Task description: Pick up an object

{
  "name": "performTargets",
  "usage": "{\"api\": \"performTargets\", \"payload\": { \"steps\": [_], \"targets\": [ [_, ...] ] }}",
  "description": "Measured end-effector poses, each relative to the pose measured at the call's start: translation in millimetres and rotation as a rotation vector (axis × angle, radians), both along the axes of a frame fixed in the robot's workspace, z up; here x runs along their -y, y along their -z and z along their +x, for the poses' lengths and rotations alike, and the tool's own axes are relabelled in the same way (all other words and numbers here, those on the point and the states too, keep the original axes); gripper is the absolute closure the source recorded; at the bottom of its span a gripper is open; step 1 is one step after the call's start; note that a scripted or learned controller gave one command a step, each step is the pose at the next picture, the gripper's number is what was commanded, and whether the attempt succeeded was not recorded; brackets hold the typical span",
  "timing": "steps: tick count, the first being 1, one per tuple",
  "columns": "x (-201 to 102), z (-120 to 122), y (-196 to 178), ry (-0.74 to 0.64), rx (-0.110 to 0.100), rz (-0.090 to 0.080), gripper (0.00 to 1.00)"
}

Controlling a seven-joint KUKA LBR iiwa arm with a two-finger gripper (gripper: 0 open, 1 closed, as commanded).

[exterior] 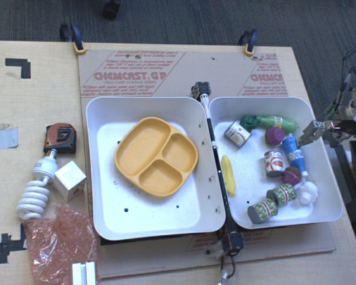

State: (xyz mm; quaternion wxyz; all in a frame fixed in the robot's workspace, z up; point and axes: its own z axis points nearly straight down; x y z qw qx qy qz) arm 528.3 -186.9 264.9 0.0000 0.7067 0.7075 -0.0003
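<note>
A: Since the objects in the right bin [320,159] are packed so closely, which risk is to be expected?

B: A wrong or double grasp is to be feared. The gripper [318,130] is seen at the right rim of that bin, just beside the blue bottle [293,153], and nothing is held between its fingers. Whether the fingers are wide or narrow cannot be told, because they are small and blurred.

A: Where are the possible targets placed?

B: All are lying in the right bin. The blue bottle is touched by the purple ball [275,136] above it and by the red-and-white can [274,162] on its left. If the descent is made there, a neighbour can be pushed aside or pinched together with the bottle.

A: Is something easier offered?

B: The yellow banana [227,175] is lying alone near the left wall, well apart from the cluster. However, it is flat and close to the wall, so a finger can be blocked by it.

A: And the left bin [101,206]?

B: It is occupied by the yellow divided plate [156,156], which is wide and low, so a slip is judged likely.
</note>
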Motion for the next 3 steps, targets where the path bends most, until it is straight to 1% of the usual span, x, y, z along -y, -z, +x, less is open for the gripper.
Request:
{"api": "performTargets", "payload": {
  "steps": [1, 2, 3],
  "targets": [
    [29, 51, 154, 0.001, 0.02, -0.005, 0.0],
    [32, 52, 141, 0.002, 0.026, -0.011, 1.0],
    [31, 52, 142, 0.002, 0.023, -0.01, 0.0]
  ]
}}
